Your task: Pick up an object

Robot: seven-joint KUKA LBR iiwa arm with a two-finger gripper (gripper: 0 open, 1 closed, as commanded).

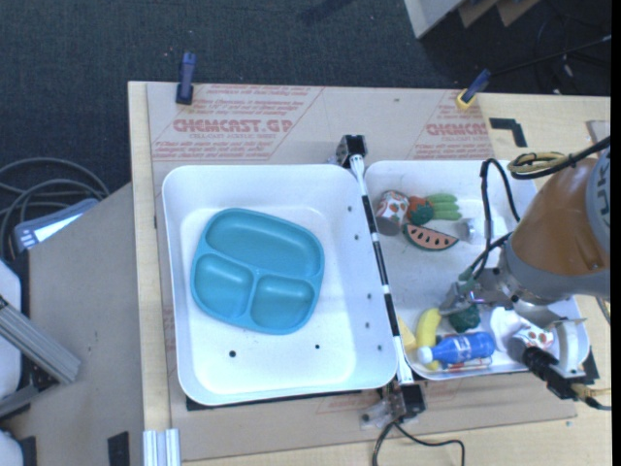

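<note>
- Pincer [466,304] sits low in the right bin [427,178], near its front, right above a small dark green object [466,316]; I can't tell from here whether it is apart, together, or clamped on anything.
- Candidates lie close by: the dark green piece under the wrist, a blue bottle [464,349] lying on its side at the front wall, a yellow piece [428,328] just beside it.
- Further back in the same bin rest a watermelon slice toy [432,238] and a green toy [439,203], well apart from the arm.
- My guess on handling: these look like light, stiff plastic toys. The bottle is rounded and likely slippery, so I'd take it across its middle; the green piece is small and may skid.
- Crowding at the front wall could block a clean closure.
- Left bin [184,187] holds a blue divided plate [257,271].
- Both bins sit on a desk [243,119] with printed protective film, dark carpet beyond, cables at left.
</note>
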